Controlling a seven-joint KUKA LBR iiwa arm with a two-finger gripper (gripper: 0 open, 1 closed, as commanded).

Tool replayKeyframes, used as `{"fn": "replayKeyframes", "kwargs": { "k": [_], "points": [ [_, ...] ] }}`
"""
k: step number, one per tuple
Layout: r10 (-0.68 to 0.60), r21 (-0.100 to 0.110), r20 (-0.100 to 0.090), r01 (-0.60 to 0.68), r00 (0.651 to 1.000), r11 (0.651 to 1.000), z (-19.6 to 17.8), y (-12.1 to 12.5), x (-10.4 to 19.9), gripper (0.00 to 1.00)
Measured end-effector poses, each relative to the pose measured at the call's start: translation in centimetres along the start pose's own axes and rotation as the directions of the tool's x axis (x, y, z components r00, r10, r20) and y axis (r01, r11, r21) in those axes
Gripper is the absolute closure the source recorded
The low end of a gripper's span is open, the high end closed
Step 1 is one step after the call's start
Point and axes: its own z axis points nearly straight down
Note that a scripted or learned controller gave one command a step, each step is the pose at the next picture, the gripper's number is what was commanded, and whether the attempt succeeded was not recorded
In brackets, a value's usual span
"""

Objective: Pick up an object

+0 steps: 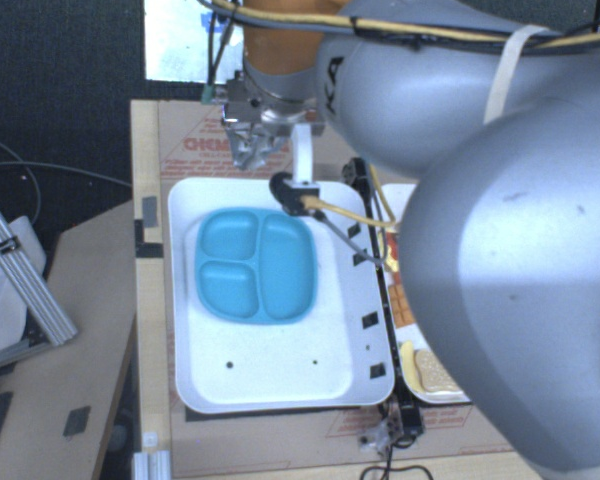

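Camera view, looking down at a slant.

- Left bin [280, 393]: holds one item, a blue divided plate [257, 265] with three compartments. It lies flat and right way up, slightly toward the far half of the bin and clear of the walls.
- Gripper [248, 158]: hangs past the bin's far rim, over the printed cardboard [185, 143] on the bench [148, 308], near the plate's far edge but apart from it. Cannot tell whether it is released or clenched from this angle. No object seen in it.
- Right bin [400, 200]: mostly hidden by the arm. A pale flat piece [435, 373] shows at the near end.

Handling judgement, plate:
- Likely moulded plastic: light, stiff, not fragile.
- Surface looks smooth, so probably slippery.
- Too wide to span across.
- Best hold is probably a pinch on the raised outer rim or on a divider ridge, coming straight down.
- A flat-lying rim gives little purchase, so a slip or a tilt on lifting is the main risk.
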Motion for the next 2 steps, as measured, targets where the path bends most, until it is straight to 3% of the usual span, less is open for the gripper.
{"fn": "replayKeyframes", "kwargs": {
  "k": [1, 2],
  "points": [
    [0.005, -0.007, -0.004, -0.005, 1.000, 1.000, -8.2, -5.9, -3.6, 1.00],
    [-0.001, -0.003, -0.002, 0.001, 1.000, 1.000, -2.6, -3.5, -0.5, 1.00]
  ]
}}
